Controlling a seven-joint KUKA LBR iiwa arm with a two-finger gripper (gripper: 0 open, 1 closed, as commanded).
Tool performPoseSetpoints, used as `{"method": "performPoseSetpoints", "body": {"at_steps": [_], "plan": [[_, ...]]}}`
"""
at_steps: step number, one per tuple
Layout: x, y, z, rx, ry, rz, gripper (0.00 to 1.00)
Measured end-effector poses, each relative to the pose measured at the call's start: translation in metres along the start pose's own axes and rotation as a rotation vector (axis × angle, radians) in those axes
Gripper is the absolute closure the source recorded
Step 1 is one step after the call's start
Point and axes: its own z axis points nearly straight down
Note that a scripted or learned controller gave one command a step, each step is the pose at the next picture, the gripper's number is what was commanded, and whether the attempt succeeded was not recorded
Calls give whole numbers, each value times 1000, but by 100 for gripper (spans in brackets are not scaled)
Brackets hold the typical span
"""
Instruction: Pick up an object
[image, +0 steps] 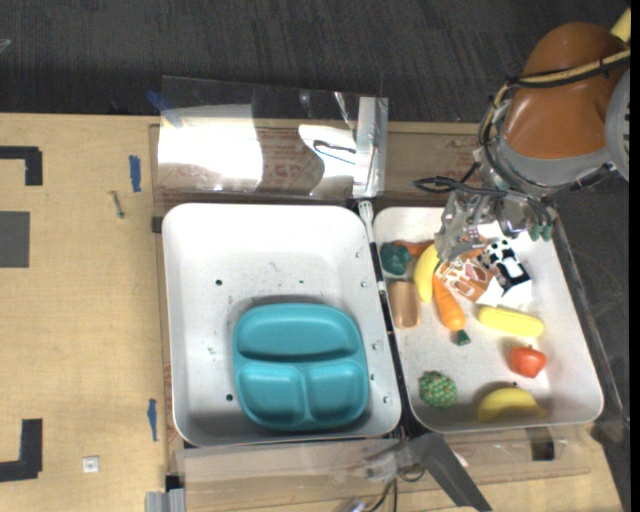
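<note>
Pincer: while the grey arm with its orange band is reaching in from the right, the pincer (468, 228) is hanging low over the upper part of the right bin (585, 345); whether it is spread or closed, I cannot tell, and nothing is showing as gripped.
Right bin: it is lying beside the left bin (190, 240) on the desk (70, 300), holding a cluster of toy foods.
Under the pincer: a white and orange packet (468, 283) is lying just below it, with a black-and-white checkered piece (507, 262) sitting just to its right.
Carrot: an orange carrot (449, 306) is lying at a slant, touching the packet's left edge.
Banana: a yellow banana (426, 272) is standing near upright just left of the packet.
Left wall items: a dark green piece (396, 260) is sitting above a tan cylinder (404, 303), both near the bin's left wall.
Middle: a yellow corn-like piece (511, 321) is lying across, right of the carrot.
Lower part: a red tomato (527, 360), a green broccoli (437, 389) and a yellow lemon-like piece (507, 402) are resting well apart from the pincer.
Left bin: a teal divided tray (298, 365) is lying flat in its lower half.
</note>
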Motion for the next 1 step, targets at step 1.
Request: {"method": "performPoseSetpoints", "body": {"at_steps": [1], "plan": [[-32, 22, -45, -2, 4, -149, 100]]}}
